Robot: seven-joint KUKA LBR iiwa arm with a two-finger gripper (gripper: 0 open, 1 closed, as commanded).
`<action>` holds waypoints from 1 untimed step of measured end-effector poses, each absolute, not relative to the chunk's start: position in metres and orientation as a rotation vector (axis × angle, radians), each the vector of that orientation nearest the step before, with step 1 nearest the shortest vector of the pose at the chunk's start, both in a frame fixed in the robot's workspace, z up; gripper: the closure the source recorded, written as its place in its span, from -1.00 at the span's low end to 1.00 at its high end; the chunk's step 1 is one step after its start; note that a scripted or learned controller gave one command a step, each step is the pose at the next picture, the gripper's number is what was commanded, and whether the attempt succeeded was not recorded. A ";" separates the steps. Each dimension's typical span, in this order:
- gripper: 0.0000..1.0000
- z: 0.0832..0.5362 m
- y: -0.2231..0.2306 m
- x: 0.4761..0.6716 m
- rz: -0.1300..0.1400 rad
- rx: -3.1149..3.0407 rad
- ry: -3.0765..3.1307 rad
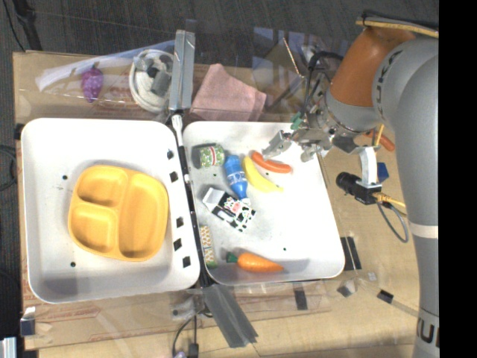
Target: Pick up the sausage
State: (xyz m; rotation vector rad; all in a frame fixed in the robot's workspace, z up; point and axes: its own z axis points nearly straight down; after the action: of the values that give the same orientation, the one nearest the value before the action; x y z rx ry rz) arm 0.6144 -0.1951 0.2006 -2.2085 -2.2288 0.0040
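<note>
White bin (313, 237): sausage (272, 163), no legible labels.

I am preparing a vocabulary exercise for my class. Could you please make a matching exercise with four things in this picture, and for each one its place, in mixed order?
Things:
1. sausage
2. carrot
3. yellow plate
4. pink cloth

Places:
A. in the left bin
B. on the bench behind the bins
C. at the near edge of the right bin
D. at the far side of the right bin, next to the banana, just below the tool

Pairs: 1-D, 2-C, 3-A, 4-B
</note>
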 end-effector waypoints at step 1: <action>-1.00 0.116 -0.123 0.657 -0.009 -2.370 -2.078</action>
State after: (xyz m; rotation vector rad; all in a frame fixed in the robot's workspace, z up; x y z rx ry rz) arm 0.6566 -0.1226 0.1163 -2.3705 -2.0780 -0.0094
